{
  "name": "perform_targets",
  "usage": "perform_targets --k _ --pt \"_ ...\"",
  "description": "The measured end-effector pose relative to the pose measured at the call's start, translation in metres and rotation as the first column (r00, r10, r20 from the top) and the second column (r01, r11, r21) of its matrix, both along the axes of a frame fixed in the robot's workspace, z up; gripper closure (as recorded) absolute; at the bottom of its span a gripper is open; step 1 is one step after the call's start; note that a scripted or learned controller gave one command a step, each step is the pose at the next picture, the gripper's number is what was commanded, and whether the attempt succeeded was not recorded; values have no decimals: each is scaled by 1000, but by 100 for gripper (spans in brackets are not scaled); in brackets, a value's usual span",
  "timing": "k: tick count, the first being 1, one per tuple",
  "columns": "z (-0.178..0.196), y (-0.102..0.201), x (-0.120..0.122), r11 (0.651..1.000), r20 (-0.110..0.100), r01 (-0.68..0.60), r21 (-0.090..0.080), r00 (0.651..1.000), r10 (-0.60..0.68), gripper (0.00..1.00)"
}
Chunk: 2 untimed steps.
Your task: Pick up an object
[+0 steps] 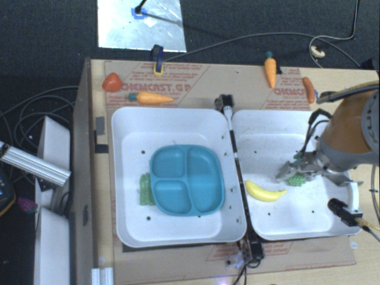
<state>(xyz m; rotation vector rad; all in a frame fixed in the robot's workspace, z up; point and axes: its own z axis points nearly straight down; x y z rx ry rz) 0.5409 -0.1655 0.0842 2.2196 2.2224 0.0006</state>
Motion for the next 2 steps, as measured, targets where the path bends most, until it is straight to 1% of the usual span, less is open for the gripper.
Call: perform_targets --k 1,2 --pt "1 -41 71 1000 3 -3 -2 1000 3 0" --pt "0 42 15 1000 0 -3 1 1000 3 0"
